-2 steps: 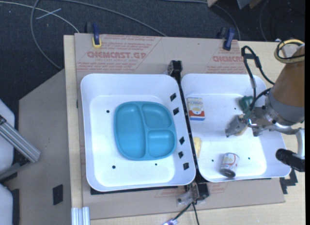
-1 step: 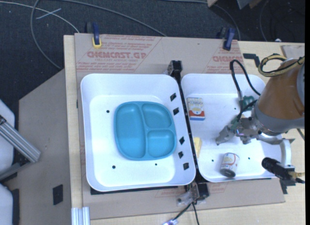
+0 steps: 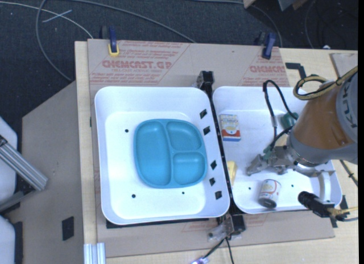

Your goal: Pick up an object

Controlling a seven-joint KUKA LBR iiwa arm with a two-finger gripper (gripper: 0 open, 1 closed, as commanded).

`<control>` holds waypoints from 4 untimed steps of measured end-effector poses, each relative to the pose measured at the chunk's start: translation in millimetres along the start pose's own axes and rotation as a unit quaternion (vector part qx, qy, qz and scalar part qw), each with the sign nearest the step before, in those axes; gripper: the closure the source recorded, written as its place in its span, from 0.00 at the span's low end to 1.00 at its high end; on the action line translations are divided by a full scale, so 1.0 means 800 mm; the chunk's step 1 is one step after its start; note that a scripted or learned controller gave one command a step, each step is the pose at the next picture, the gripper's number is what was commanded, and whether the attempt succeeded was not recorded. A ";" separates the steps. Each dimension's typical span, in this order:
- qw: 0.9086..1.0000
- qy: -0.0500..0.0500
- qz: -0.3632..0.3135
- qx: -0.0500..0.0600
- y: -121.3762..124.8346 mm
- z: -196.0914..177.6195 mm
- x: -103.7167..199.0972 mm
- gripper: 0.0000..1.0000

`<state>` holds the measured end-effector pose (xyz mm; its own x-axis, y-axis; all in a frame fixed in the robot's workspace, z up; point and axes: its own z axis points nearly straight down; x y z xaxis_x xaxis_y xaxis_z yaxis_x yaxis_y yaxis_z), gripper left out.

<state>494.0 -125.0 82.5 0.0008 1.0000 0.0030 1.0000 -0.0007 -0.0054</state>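
So you've got two white bins side by side on the bench (image 3: pixel 85 143). The left bin (image 3: pixel 108 160) holds just one thing, a blue divided plate (image 3: pixel 169 153) with three compartments, sitting flat near the middle. The right bin (image 3: pixel 250 100) has more going on: a small white carton (image 3: pixel 230 127) with a red and blue label near its left wall, a small can (image 3: pixel 268 193) lying on its side toward the front edge, and a yellowish piece (image 3: pixel 231 170) tucked right against the divider between the bins, too small to tell what it is. Your end effector (image 3: pixel 266 163) is down inside the right bin, just above the can in the picture and apart from it. Honestly you can't tell how its tips are set; the arm (image 3: pixel 321 126) with its orange band covers the right part of that bin, and cables cross in front too.
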 end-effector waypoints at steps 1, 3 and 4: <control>1.000 0.000 0.000 -0.002 0.001 -0.016 0.000 1.00; 1.000 -0.002 -0.001 -0.005 0.013 -0.142 -0.001 1.00; 1.000 -0.002 -0.001 -0.006 0.014 -0.209 -0.001 1.00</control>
<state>506.1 -126.5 249.6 -0.0014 1.0000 -0.0015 1.0000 0.0014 0.0070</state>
